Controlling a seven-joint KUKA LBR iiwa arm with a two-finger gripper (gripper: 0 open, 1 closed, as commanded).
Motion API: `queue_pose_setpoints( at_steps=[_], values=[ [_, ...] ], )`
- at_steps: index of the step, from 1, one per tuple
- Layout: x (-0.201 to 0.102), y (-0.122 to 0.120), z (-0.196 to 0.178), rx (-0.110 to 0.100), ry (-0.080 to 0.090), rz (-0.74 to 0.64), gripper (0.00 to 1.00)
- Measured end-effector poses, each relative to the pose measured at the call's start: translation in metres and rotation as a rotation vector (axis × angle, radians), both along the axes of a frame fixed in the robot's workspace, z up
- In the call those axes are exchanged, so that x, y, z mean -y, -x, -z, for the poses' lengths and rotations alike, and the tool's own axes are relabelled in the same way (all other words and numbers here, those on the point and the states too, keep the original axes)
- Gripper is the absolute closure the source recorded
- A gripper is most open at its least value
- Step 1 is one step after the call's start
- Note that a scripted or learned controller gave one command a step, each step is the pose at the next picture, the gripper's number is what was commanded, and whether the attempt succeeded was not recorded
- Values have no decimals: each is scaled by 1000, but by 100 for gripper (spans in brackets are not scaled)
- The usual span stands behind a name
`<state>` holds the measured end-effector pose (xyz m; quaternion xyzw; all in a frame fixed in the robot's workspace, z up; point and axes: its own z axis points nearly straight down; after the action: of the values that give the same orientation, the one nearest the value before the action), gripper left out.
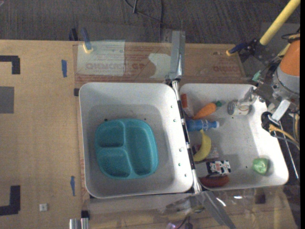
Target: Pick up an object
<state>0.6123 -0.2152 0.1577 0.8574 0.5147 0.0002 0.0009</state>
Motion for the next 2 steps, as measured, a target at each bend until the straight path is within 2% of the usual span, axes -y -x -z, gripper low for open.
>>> queue_pose_setpoints(
  at_steps=[1,2],
  values=[
    [-26,-36,70,2,0,-20,0],
    [-27,-38,57,7,2,-23,100]
  ],
)
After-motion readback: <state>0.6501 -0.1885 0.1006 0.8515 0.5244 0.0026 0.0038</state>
